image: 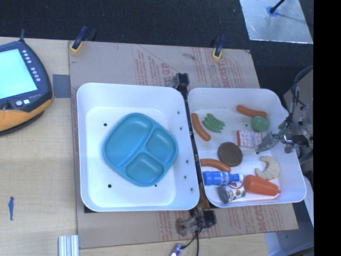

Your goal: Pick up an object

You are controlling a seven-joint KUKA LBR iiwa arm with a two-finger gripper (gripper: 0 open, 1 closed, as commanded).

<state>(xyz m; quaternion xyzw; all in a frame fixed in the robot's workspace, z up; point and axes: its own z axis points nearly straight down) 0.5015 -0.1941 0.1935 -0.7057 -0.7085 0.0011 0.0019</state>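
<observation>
Small red-and-white packet (249,138) is lying flat in the right bin (287,193), just left of the gripper (268,143), not between its fingers. Gripper is hovering at the bin's right side, fingers spread apart, gripping nothing. Green ball (260,123) is sitting just above it, croissant (268,167) just below, brown cookie (229,154) left of the packet. Blue tray (140,149) is lying in the left bin (90,193).

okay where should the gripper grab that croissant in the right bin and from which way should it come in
Grip the croissant across its thick middle, coming straight down from above. It lies flat as a curved crescent with thin, tapering tips, so the centre probably gives the fingers the most to close on. The carrot lies just below it and the bin wall close to its right, so turning the fingers to close across the arc's width may avoid both.
</observation>
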